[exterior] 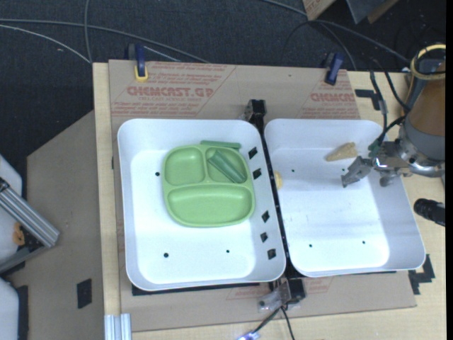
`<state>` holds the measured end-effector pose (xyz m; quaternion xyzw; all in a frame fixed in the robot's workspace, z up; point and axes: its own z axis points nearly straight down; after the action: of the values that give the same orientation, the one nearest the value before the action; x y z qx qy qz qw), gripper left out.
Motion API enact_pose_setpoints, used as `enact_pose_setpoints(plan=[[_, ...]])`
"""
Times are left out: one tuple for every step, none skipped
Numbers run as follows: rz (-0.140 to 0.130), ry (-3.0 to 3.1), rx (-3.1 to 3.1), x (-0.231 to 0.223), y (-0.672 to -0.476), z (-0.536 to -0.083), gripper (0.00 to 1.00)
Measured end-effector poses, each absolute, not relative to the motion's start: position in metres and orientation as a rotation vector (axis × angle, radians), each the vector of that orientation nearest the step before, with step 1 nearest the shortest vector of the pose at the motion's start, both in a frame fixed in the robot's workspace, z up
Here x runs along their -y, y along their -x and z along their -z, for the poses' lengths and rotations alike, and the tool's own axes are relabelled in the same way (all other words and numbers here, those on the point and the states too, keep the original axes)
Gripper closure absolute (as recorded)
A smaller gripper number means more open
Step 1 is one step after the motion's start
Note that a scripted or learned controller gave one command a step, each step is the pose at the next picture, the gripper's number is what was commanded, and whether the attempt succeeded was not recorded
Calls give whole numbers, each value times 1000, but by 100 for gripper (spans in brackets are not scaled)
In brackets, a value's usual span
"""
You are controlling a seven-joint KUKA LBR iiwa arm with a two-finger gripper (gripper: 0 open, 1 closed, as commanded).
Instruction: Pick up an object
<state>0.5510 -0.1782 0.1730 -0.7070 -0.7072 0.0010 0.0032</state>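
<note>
We see a small tan object (342, 151) lying on the floor of the right bin (340, 257), near its back wall — nothing grips it. The end effector (368, 170) sits just to its right and slightly in front, over the same bin, fingers spread apart with nothing between them. One finger (352, 176) points down-left; its tip is near the tan object but apart from it. The arm (428, 122) comes in from the right. In the left bin (191, 268) we have a green divided plate (205, 190) with a green utensil (226, 165) lying in its upper-right compartment. Both bins rest side by side on the tabletop (106, 190) — blue clamps (141, 64) at its back edge.
</note>
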Motion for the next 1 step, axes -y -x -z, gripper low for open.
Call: enact_pose_setpoints(plan=[[-4,2216,2216,178,-547,-110,0]])
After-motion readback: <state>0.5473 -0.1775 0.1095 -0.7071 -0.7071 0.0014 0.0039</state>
